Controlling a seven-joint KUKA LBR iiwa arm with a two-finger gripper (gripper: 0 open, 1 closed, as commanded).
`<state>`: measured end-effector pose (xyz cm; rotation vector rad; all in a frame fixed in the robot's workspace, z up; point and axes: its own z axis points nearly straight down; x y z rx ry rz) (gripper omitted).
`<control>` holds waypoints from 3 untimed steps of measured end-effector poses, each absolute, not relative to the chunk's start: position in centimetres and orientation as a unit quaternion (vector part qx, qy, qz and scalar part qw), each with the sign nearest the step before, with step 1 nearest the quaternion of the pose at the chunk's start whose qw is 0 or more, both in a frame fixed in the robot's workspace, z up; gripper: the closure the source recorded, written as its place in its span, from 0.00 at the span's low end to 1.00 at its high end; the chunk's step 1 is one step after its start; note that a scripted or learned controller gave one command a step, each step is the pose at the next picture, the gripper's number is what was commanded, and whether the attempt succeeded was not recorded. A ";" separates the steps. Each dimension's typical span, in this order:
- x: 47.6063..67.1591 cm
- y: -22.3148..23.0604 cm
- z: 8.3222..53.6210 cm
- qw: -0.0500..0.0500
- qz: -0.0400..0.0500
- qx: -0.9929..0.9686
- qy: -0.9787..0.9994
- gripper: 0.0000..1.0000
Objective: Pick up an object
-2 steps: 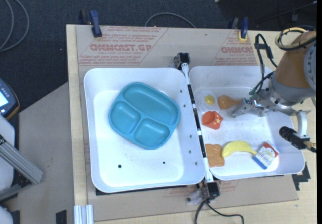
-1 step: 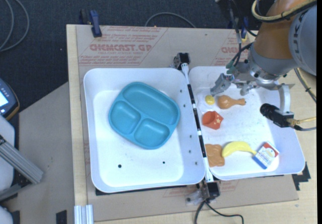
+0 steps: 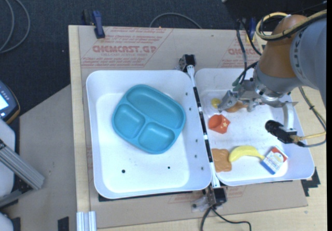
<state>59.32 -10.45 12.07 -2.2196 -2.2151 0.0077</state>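
Nearest the camera, along the near edge of the right bin [image 3: 303,170], three things are lying in a row: an orange-tan piece [image 3: 221,160] at the near left corner against the divider, a yellow banana [image 3: 246,153] just right of it, and a small white carton [image 3: 274,160] with red and blue print at the right, just past the banana's tip. A little farther in, a red-orange pepper-like piece [image 3: 218,123] is sitting near the bin's left wall, apart from the row in front of it. Farther still, the pincer [image 3: 232,101] is reaching down into the far left part of the same bin, over a small yellow and orange item [image 3: 216,103] lying at its tip; whether the pincer is open or closed I cannot tell, and nothing is visibly gripped. The grey arm with its orange band [image 3: 280,56] is coming in from the far right. In the left bin [image 3: 98,136], a blue divided plate [image 3: 149,118] is lying alone, tilted diagonally. Both bins are resting on the counter [image 3: 124,48], a brown printed board.
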 end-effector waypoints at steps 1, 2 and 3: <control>62.7 -16.1 9.1 -0.003 0.000 -0.708 -0.706 0.00; 62.7 -15.7 10.4 -0.004 -0.001 -0.707 -0.708 1.00; 62.7 -15.7 10.4 -0.003 -0.001 -0.707 -0.708 0.00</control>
